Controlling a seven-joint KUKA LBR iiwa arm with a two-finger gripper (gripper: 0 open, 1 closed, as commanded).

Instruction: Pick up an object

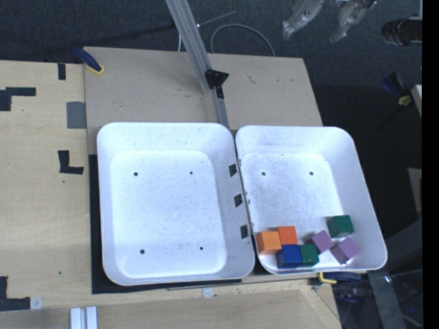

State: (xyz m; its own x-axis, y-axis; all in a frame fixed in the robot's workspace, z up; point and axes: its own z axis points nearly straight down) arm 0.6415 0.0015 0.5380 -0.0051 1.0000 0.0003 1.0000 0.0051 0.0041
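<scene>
From my seat the gripper hangs high at the top right of the camera view, well apart from both bins, its two pale fingers spread with nothing between them. Everything worth picking sits in the right bin, bunched along its near edge: an orange block touching a second orange block, a blue block just in front of them, a dark green block beside the blue one, then a purple block, another purple block near the corner, and a green block standing a little apart behind them. The left bin offers me no candidate. I judge these to be small, light, rigid cubes with flat faces, so they should not crush or sag, though smooth sides may slip if I catch only a corner. The green block looks the easiest: it has free space on most sides, so I would close on two opposite flat faces, squarely. The clustered ones leave little room for fingers, and the corner purple sits close to the bin wall.
</scene>
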